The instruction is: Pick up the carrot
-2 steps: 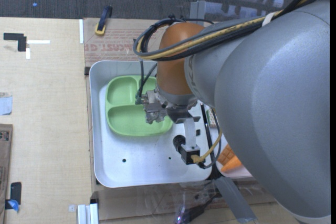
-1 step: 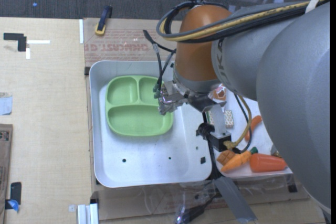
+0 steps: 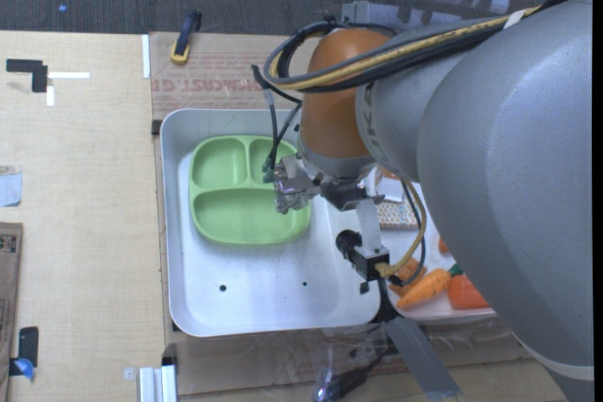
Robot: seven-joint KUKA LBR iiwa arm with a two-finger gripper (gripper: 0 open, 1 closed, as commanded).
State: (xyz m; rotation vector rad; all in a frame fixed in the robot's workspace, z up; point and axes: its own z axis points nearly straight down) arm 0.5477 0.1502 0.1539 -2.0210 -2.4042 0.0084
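Over the green divided plastic tray (image 3: pixel 247 191) hovers the hand (image 3: pixel 285 193), grip unreadable; approach step, so next swing toward four o'clock, to the orange carrot (image 3: pixel 424 285).

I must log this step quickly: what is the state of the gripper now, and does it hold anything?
Gripper: cannot be told; it is above the green plate in the left bin. The carrot lies in the other bin, apart from it.

The gripper (image 3: pixel 285 191) hovers over the green tray (image 3: pixel 231 193); the carrot (image 3: pixel 426 286) lies apart.
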